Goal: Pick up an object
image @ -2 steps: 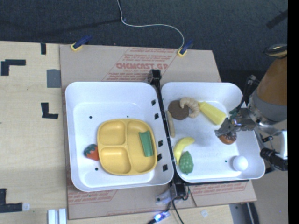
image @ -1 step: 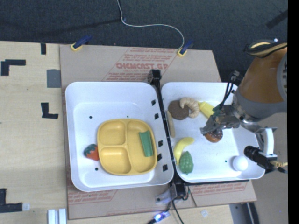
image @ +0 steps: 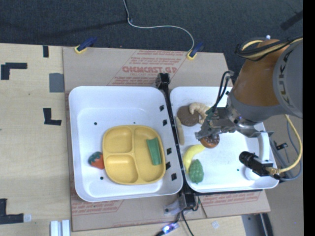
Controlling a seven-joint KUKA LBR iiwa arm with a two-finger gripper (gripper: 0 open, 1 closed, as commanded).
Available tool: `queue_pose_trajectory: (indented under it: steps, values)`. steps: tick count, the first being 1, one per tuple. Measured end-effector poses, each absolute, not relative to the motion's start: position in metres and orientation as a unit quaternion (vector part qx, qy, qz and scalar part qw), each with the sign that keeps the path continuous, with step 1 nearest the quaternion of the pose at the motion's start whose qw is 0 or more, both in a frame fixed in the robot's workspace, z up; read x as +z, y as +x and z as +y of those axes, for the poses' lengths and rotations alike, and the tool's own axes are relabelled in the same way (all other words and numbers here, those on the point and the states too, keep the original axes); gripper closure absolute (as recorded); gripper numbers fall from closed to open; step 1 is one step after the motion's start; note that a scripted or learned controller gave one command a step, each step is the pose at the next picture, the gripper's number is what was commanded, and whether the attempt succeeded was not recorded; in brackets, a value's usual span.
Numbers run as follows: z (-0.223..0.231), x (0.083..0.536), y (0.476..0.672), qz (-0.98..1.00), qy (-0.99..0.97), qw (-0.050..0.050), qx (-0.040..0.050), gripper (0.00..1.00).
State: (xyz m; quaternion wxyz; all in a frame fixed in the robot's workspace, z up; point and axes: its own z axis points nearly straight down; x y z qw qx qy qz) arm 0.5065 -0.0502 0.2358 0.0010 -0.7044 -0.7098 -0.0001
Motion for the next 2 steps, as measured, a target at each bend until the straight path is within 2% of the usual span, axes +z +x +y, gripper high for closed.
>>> queue_pose_trajectory:
  steps: [2]
  values:
    - [0.070,0.235,0.509,-0.710,-0.704,0.001,0.0004,1.00]
